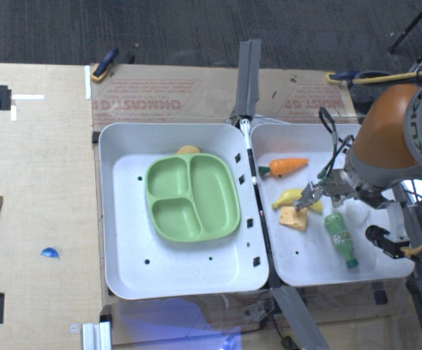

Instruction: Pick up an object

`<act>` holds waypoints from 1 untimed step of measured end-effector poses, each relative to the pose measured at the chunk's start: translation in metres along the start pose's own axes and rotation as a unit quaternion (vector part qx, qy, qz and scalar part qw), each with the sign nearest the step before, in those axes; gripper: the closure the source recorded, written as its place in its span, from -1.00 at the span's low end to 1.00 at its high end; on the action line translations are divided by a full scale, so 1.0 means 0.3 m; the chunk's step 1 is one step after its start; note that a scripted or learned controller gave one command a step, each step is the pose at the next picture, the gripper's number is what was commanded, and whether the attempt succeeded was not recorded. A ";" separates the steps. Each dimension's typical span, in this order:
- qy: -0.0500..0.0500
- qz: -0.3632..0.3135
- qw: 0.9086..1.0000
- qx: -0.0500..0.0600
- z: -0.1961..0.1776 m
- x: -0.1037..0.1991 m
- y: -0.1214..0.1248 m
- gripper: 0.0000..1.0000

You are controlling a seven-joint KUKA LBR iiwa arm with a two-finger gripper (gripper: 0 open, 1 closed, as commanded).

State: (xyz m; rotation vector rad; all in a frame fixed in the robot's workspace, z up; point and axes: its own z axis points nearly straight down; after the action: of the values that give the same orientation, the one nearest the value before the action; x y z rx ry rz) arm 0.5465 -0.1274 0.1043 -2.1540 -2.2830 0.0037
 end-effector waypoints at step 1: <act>0.000 -0.027 1.000 -0.004 0.035 -0.028 -0.105 -1.00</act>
State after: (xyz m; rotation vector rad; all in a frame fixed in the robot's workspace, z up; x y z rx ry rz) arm 0.5156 -0.1378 0.0940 -2.0951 -2.3440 -0.0045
